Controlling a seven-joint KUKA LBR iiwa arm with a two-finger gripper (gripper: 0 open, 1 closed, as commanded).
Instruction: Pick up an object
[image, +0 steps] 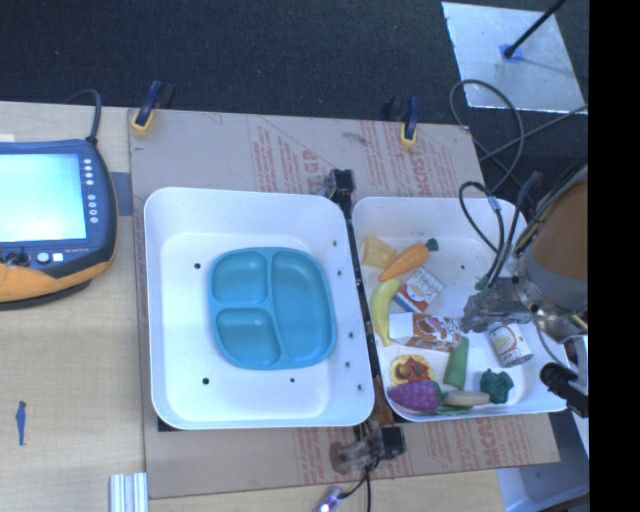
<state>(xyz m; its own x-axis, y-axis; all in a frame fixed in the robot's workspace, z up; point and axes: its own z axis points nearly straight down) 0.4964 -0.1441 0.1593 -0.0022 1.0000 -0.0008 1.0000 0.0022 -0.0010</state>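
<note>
Nearest to me in the right bin (455, 212) lie purple grapes (420, 396), a small round plate with food on it (408, 368), a green broccoli (495, 384) and a green cucumber (457, 362). Just past them sits a little can (511, 344). My hand (487, 318) hangs over the right side of this bin, close to the can and a small packet (433, 329). I cannot tell how it is set or if it has anything. Farther on lie a yellow banana (384, 305), an orange carrot (405, 262) and a yellow block (377, 251). The left bin (170, 300) has a blue plate with three parts (271, 306). At the far left of the desk (70, 400) sits a screen pad (50, 215).
</note>
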